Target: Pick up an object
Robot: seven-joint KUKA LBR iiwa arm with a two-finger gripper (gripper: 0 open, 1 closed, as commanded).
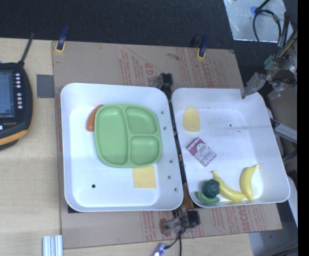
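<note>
The toy banana (228,188) lies at five o'clock in the right bin (261,116), touching green toy broccoli (210,189); likely light, hard, slippery plastic, best pinched across its middle. The gripper (252,87) hovers at one o'clock; finger state cannot be told.

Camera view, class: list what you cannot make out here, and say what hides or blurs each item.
- Orange object in the left bin: mostly hidden under the green divided plate, so its identity is unclear.
- Gripper at the right bin's top right corner: small and blurred, so its fingers' state cannot be read.
- Small packet: print too small to read.
- Dark green item beside the bananas: too small to name.
</note>
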